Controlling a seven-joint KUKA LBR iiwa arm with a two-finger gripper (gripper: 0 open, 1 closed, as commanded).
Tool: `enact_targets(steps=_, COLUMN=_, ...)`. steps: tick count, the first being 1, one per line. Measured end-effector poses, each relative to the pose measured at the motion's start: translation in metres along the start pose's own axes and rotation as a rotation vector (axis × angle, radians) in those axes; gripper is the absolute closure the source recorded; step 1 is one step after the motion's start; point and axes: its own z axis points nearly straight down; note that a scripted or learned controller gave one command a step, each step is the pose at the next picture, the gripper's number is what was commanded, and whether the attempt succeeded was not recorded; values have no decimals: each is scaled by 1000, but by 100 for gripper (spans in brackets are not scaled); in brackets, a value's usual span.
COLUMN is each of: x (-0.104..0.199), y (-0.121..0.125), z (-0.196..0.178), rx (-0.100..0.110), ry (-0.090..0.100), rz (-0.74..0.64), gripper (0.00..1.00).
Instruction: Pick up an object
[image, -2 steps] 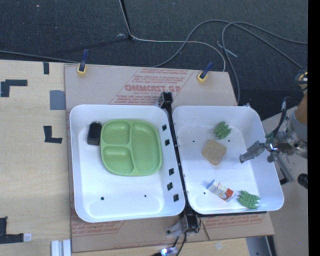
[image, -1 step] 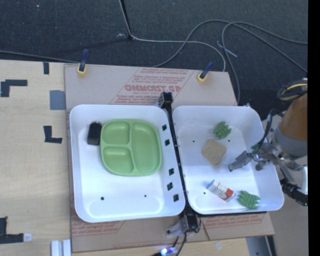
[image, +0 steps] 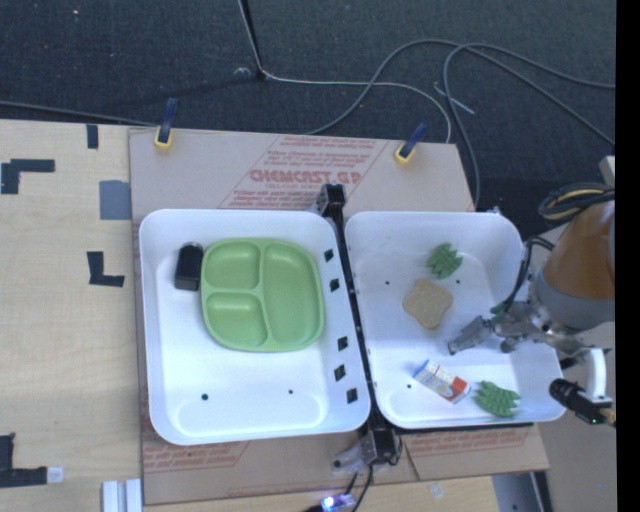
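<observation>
The gripper (image: 470, 340) is seen low over the right bin (image: 400, 232), reaching in from the right; one grey finger (image: 462, 340) is stretched out to the left and slightly downward, and whether the fingers are released or clenched cannot be told; nothing is seen between them.

Just up and left of the finger tip, a tan, bread-like piece (image: 428, 303) is laid flat on the bin floor; its long axis is tilted, running from upper right to lower left, and it is close to the tip but apart from it. Further up from the fingers, a small green leafy piece (image: 444, 261) is found near the bin's far side. Below and a little left of the fingers, a small red, white and blue carton (image: 441, 381) is laid on its side, its long axis running from upper left to lower right, the blue end pointing up-left. Just beside it to the right, below the fingers, a second green piece (image: 496, 399) is set.

Well to the left of the fingers, in the left bin (image: 160, 300), a green divided plate (image: 263, 296) is placed, with a small black object (image: 188, 267) touching its left edge; both bins are carried by the bench (image: 60, 330).
</observation>
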Motion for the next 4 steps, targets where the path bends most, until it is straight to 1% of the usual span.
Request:
enact_targets(steps=1, x=1, y=1, z=-12, rx=-2, ry=0, rz=-1, gripper=100)
enact_targets(steps=2, x=0, y=-5, z=-73, rx=-8, ry=-2, rz=0, gripper=100)
enact_targets(steps=3, x=0, y=-4, z=-126, rx=-10, ry=-3, rz=-1, gripper=100)
enact_targets(steps=4, x=51, y=11, z=-136, rx=-7, ry=1, rz=-7, gripper=100)
